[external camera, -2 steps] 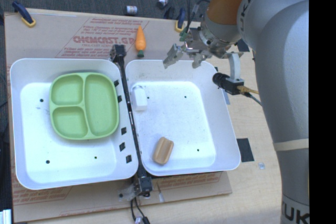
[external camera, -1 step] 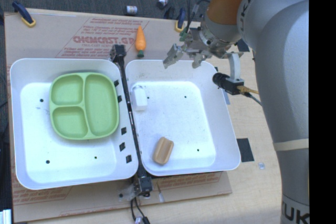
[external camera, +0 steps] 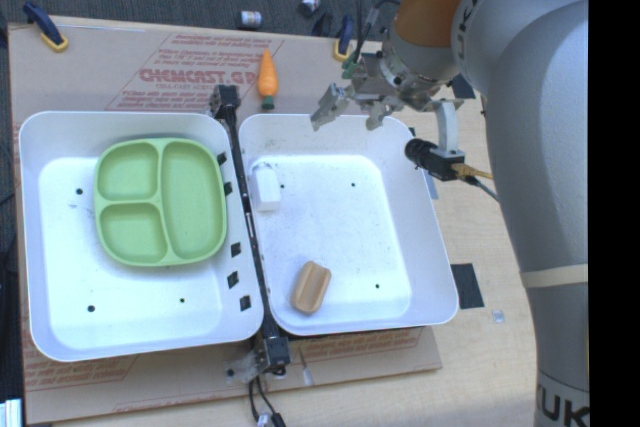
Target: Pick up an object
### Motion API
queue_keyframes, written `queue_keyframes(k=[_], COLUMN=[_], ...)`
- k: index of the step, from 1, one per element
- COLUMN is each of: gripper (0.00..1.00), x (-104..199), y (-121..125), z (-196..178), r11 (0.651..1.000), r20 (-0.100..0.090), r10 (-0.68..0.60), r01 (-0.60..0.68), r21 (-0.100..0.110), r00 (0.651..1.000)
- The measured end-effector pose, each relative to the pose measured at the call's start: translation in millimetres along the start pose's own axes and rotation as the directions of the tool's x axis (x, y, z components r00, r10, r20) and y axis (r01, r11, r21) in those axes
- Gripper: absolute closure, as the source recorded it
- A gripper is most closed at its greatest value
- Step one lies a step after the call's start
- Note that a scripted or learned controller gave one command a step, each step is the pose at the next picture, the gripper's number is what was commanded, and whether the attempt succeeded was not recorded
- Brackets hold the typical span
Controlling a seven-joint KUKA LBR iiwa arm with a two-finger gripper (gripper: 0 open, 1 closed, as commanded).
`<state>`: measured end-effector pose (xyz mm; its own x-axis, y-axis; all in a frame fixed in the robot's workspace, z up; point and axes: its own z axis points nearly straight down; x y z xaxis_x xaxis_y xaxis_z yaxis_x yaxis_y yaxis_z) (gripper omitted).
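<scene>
My gripper [external camera: 350, 115] hangs over the far rim of the right bin [external camera: 425, 245], fingers spread open with nothing between them. A tan bread-like piece [external camera: 311, 287] lies near the front of the right bin, well below the gripper in the view. A small white block [external camera: 266, 185] rests against that bin's left wall. In the left bin [external camera: 40, 265] sits a green divided plate [external camera: 160, 200].
An orange carrot-shaped toy [external camera: 267, 75] lies on the cardboard [external camera: 170, 65] behind the bins. Black clips [external camera: 225, 99] hold the seam between the bins. A blue clamp [external camera: 45, 25] sits at the far left corner, and small metal parts [external camera: 250, 18] lie on the floor beyond.
</scene>
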<state>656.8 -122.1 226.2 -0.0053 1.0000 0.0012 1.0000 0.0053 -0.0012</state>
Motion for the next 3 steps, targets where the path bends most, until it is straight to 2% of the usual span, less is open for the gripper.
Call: queue_keyframes(k=[2,3], gripper=[0.00,0.00], x=[0.0,-60.7], y=[0.0,-1.8], z=[0.0,104.9], r11=[1.000,1.000], r20=[0.000,0.001], r10=[0.000,0.001], r01=[0.000,-0.001], r21=[0.000,0.006], r00=[1.000,1.000])
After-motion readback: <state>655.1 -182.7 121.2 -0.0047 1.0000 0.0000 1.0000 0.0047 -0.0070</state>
